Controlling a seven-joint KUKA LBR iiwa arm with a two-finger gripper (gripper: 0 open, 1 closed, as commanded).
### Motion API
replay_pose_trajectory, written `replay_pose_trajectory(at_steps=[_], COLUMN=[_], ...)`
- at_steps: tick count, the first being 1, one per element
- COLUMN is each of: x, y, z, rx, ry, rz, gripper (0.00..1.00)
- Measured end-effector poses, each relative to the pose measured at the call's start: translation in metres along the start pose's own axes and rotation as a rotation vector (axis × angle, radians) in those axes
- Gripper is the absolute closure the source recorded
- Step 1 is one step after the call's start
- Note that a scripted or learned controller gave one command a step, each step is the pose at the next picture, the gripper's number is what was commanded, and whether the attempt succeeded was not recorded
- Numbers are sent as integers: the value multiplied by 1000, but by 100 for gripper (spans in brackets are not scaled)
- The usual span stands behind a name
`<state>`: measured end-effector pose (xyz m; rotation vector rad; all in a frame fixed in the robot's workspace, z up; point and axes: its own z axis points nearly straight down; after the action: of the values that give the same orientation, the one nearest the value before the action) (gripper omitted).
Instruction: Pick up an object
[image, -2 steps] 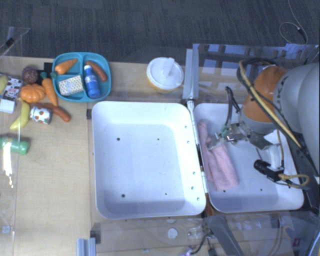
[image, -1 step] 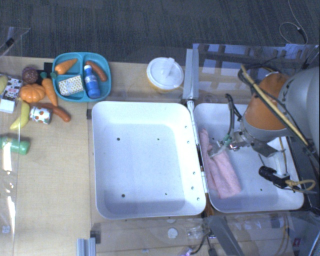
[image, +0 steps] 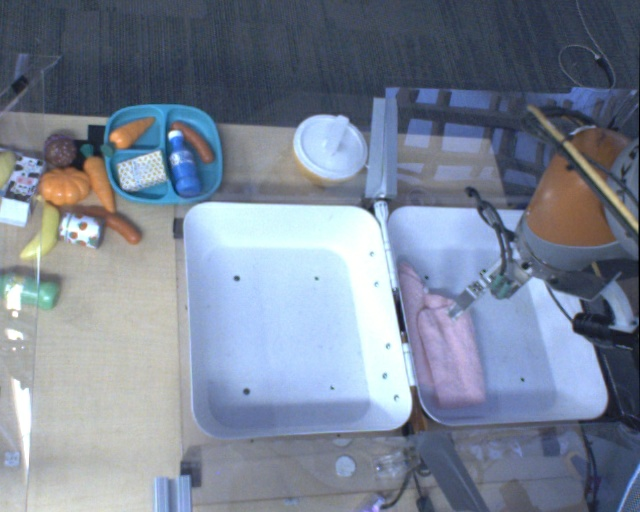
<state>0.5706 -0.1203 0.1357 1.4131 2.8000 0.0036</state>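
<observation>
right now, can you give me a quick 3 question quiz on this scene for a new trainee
1. True or false: the pink cloth lies in the left bin.
2. Where is the gripper?
A. over the teal plate
B. in the right bin, at the cloth's upper end
C. over the white lidded cup
3. Fill in: the blue bottle lies on the ____ plate.

Key
1. False. It lies in the right bin, along its left wall.
2. B
3. teal
</observation>
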Motion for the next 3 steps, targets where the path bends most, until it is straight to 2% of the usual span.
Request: replay_pose_trajectory(at_steps=[1, 2, 3], x=[41, 27, 21], y=[-48, 16, 19], z=[44, 45, 44], rx=[-11, -10, -9], ry=[-11, -8, -10], rz=[-10, 128, -312], gripper=[0, 0, 0])
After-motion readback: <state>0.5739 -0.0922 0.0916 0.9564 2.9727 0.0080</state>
